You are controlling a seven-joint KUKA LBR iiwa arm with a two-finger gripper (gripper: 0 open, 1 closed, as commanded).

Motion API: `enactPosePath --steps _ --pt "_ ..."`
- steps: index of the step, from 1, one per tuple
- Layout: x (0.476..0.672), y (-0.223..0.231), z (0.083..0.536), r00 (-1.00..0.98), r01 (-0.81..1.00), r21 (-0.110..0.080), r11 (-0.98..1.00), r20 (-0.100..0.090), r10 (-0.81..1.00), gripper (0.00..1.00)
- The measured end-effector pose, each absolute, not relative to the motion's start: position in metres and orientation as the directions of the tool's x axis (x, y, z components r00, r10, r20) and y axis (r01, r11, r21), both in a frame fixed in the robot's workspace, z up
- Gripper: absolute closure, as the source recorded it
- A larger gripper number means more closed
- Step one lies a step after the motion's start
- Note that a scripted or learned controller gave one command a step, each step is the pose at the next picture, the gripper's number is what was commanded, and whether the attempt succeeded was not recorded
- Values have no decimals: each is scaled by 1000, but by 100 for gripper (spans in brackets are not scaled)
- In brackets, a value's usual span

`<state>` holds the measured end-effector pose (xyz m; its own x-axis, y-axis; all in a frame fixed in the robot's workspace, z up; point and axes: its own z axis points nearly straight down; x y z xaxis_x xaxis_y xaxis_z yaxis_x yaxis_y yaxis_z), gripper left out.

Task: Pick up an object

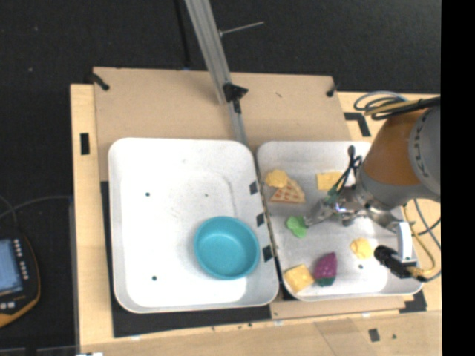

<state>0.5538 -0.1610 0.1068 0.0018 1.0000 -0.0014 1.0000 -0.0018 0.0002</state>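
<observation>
camera view | gripper [324,212] is seen low in the right bin [386,291], opening cannot be told | green object [297,227] lies just beside it, toward the bin's left wall, nothing seen held

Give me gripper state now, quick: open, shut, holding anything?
Gripper: over the right bin, beside the green piece; open or shut cannot be told, nothing seen between its fingers.
</observation>
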Motion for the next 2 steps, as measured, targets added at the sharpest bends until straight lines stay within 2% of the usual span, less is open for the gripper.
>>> enactPosePath --steps 1,2 --pt "555 -162 119 5 1000 5 -5 -1 1000 100" --pt "558 -159 161 -2 1000 2 2 -1 1000 100"
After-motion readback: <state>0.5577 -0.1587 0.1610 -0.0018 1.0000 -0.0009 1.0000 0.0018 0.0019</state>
